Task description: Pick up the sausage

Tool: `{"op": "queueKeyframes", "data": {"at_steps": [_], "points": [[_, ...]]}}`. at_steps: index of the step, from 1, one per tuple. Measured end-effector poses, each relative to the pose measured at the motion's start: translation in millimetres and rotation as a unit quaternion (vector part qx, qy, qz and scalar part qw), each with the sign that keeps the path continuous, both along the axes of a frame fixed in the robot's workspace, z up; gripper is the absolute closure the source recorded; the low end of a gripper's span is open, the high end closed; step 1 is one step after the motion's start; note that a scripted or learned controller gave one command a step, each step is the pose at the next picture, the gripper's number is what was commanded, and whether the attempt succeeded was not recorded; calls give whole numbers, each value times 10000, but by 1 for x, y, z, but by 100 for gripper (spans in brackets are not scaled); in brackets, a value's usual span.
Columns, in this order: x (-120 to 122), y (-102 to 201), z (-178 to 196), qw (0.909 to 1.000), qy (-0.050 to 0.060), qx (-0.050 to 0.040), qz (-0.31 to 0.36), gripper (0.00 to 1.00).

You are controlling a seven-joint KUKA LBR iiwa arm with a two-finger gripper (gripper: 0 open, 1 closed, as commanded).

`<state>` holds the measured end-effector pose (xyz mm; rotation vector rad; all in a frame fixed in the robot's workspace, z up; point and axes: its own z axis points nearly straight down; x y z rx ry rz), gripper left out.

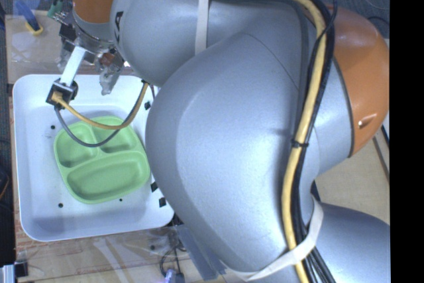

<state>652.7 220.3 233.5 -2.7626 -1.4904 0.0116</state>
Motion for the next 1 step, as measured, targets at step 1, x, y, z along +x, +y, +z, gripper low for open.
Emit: {"op": "queueKeyframes", "data": {"at_steps": [1], "points": [[-51,-3,-131,9681,-42,31,-2506,0]]}}
